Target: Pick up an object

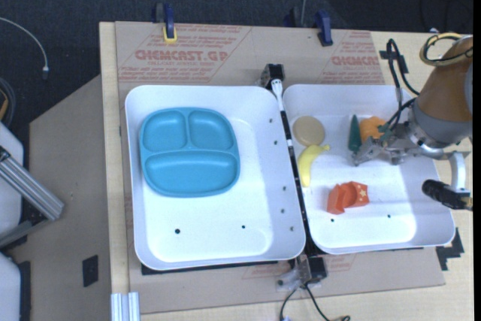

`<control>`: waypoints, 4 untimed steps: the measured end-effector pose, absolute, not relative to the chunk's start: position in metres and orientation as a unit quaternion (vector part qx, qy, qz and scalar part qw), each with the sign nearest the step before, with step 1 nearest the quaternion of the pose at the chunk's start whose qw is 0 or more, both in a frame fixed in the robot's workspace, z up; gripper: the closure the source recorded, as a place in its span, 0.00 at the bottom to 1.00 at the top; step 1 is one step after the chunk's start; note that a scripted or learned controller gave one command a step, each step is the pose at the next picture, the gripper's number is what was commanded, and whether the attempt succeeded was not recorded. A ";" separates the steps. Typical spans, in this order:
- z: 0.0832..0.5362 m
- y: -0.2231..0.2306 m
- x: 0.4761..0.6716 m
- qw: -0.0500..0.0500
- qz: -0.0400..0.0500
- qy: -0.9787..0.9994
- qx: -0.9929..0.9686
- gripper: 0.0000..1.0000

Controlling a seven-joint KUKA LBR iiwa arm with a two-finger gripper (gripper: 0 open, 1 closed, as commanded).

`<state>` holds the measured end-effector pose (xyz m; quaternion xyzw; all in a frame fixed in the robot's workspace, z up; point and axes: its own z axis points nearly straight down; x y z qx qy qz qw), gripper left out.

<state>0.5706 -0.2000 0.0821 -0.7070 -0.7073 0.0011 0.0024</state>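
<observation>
Objects for picking all lie in the right bin [421, 233]: a tan disc [309, 131], a banana [309, 161], a red piece [347, 196], a green piece [354, 133] and an orange piece [371, 128]. My end effector [373, 152] reaches in from the right and sits low over the bin, just beside the green and orange pieces, so I judge these two to be my likely target. Whether it is clenched or released I cannot tell, and nothing is visibly gripped. The two pieces lie close together, so a grasp may nudge one while closing on the other. In the left bin [225, 237] rests a blue divided plate [189, 152], well apart from my reach.
</observation>
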 end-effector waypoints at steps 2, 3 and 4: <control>0.141 -0.195 0.569 -0.003 -0.001 -0.707 -0.707 1.00; 0.185 -0.197 0.573 -0.003 -0.001 -0.707 -0.707 1.00; 0.221 -0.198 0.574 -0.003 -0.001 -0.707 -0.707 1.00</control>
